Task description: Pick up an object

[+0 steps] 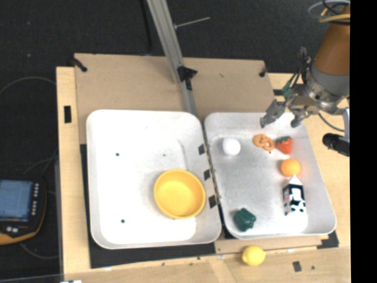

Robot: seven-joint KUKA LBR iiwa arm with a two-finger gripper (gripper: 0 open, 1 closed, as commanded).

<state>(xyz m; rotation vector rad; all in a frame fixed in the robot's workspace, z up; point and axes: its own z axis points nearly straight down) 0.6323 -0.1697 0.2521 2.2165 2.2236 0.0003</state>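
Camera view, gripper (284, 118) spread, tilted above right bin (247, 131) far edge

My fingers (273, 115) look like dull grey metal, and the band above my wrist (334, 50) is smooth, glossy orange. Both bins (118, 134) look like white, faintly speckled plastic with a soft sheen. The yellow bowl (179, 193) looks like smooth matt plastic. The bench (129, 81) is flat, matt brown board

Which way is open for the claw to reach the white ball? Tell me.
Probably from above: the white ball lies alone on bare floor of the right bin, with the claw hanging open over that bin's far edge and nothing between them.
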